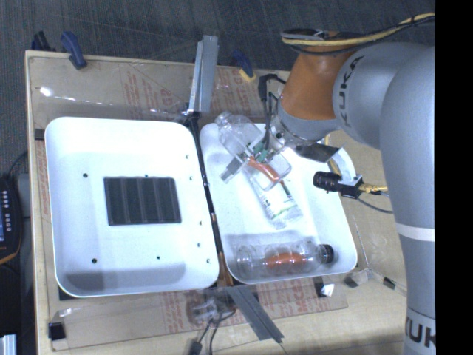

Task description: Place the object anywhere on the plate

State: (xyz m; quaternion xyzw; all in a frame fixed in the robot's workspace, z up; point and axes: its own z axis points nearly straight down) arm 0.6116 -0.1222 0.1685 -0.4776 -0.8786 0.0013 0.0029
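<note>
Camera view, bench from above. Left bin (66,198): shallow, white, carrying a dark ribbed rectangular plate (142,200) flat near its centre, nothing resting on it. Right bin (340,231): shallow, white, touching the left one along a shared edge. Contents of the right bin: one clear plastic bottle (279,202), lying at a slant in the middle of the bin, with an orange strip across its upper part; one second clear bottle (281,257), lying on its side along the near wall, orange inside and a dark cap at its right end; one rounded clear item (233,130) at the far left corner, too glassy to name. Arm: grey with an orange band (314,87), reaching in from the right over the far part of the right bin. Gripper (255,156): low over the upper end of the slanted bottle, one grey finger (233,167) pointing left and down beside it. Whether the jaws are apart or closed cannot be told from here, nor whether they touch the bottle. Blue clamps (72,50) sit at the bench's far edge.
</note>
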